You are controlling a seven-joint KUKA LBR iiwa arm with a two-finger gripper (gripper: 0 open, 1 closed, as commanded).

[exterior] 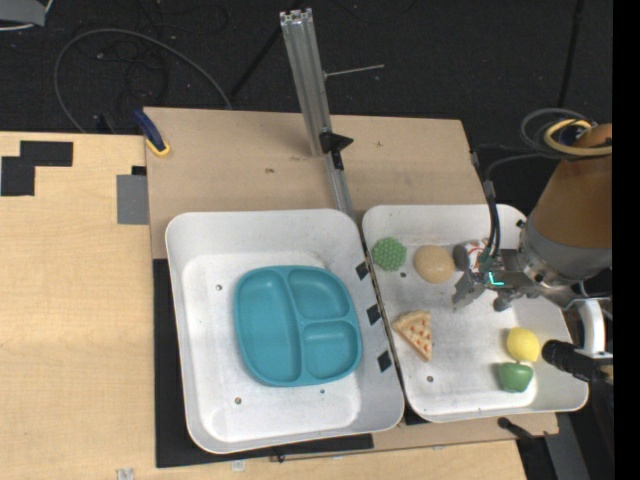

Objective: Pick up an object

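The right bin (470, 393) holds a green bumpy ball (389, 255), a tan round bun-like object (434, 264), a pizza slice (415, 333), a yellow lemon (522, 344) and a green fruit (514, 376). My gripper (485, 296) hangs over the bin's middle right, just right of the tan object and above the lemon. Its two dark fingers (465, 293) stand apart, open, with nothing between them.
The left bin (200, 268) carries a teal divided tray (298, 323). A metal post (310, 78) rises behind the bins. The arm's orange and grey body (575, 208) looms over the right bin's far right corner.
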